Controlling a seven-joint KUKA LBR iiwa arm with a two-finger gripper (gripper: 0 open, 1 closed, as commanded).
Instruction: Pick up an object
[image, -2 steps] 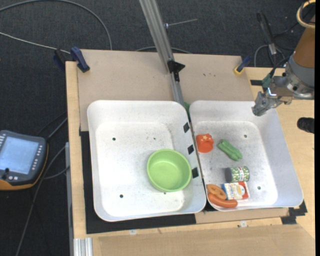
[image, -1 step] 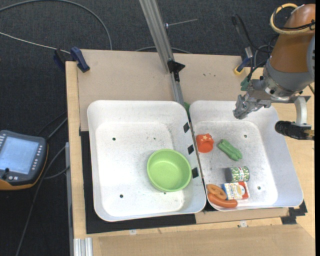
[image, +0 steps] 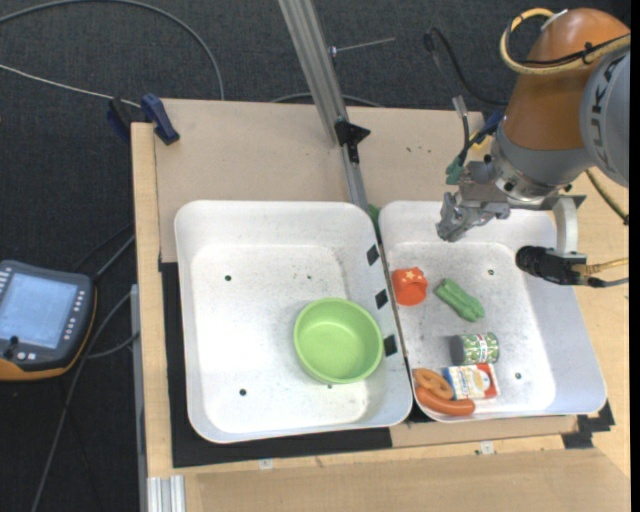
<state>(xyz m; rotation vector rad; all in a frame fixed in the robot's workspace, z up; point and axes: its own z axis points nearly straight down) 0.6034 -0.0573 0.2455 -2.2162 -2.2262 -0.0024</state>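
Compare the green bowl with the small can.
The green bowl is far bigger than the small can. The bowl sits upright and open in the left bin; the can lies on its side in the right bin. The bowl is plain; the can is labelled. Both show green.

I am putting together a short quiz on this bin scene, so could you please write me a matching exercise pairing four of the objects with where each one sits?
Things:
1. green bowl
2. orange-red cup
3. hot dog
4. gripper

Places:
A. front rim of the right bin, beside a small carton
B. above the back part of the right bin
C. left bin, toward its right side
D. right bin, close to the divide between the bins

Pairs: 1-C, 2-D, 3-A, 4-B
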